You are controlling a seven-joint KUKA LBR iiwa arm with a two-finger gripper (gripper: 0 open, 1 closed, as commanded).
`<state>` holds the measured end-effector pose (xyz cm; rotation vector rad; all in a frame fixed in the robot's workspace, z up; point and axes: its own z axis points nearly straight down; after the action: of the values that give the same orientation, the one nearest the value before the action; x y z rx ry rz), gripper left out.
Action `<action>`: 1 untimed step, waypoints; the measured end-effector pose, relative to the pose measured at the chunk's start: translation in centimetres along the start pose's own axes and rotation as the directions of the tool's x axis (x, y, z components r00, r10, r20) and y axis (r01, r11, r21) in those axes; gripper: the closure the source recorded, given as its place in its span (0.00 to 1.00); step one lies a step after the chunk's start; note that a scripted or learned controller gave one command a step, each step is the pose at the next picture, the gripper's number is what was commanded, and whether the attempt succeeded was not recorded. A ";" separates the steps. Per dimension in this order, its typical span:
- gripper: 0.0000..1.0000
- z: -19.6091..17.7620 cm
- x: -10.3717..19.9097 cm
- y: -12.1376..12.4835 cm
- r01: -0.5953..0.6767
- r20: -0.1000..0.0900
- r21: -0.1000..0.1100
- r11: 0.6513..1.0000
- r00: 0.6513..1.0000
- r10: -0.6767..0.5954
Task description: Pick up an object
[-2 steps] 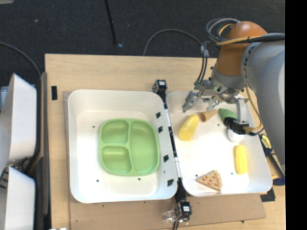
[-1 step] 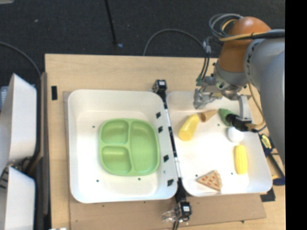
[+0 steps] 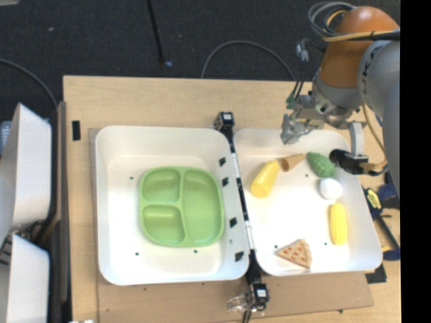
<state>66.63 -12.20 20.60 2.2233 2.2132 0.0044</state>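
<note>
The tool [image 3: 293, 134] hung over the right bin's [image 3: 357, 258] far rim, gripping nothing; its spread I could not tell. The nearest pick, a brown cone [image 3: 293, 161], lay just below beside the yellow bottle [image 3: 264, 179], so a descent risked nudging both or striking the rim.

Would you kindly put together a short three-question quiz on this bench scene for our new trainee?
1. True or false: the green divided plate lies in the left bin.
2. Which item lies nearest the right bin's front edge? A) pizza slice B) white ball C) green toy
3. Fill in: the gripper hovers over the right bin's ____ edge.

Key: 1 true; 2 A; 3 far.
</note>
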 end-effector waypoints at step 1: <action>1.00 -6.0 -0.7 -0.6 -0.001 0.001 -0.003 1.000 1.000 0.001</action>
<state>66.02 -12.85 26.57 2.2221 2.2103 0.0064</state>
